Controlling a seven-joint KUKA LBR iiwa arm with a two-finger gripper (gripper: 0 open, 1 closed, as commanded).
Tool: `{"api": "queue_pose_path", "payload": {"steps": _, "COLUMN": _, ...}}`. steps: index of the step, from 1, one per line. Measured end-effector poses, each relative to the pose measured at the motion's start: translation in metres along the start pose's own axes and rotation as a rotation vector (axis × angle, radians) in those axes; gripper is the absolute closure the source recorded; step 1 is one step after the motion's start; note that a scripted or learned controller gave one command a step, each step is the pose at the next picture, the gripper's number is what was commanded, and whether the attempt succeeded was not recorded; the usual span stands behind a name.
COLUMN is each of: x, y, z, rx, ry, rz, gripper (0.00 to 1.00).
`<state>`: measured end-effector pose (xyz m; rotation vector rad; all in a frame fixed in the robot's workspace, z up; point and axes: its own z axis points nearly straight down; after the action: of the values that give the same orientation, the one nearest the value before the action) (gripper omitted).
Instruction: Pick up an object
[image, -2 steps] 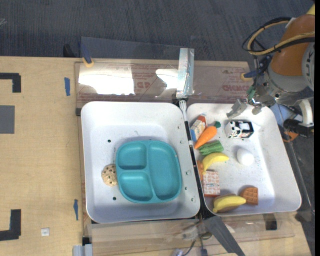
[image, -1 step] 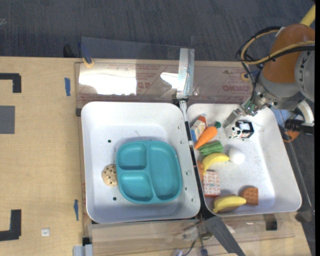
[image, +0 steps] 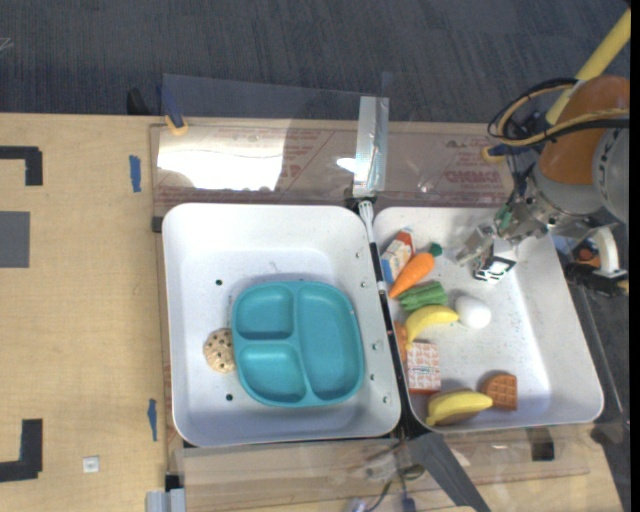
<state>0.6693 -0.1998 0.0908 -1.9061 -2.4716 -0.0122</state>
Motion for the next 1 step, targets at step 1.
{"api": "queue_pose_path", "payload": {"steps": 1, "x": -0.0045, "y": -0.0244, "z": -0.0134, "rx": -0.012, "ry": -0.013, "rz": 0.19, "gripper": 0.0}}
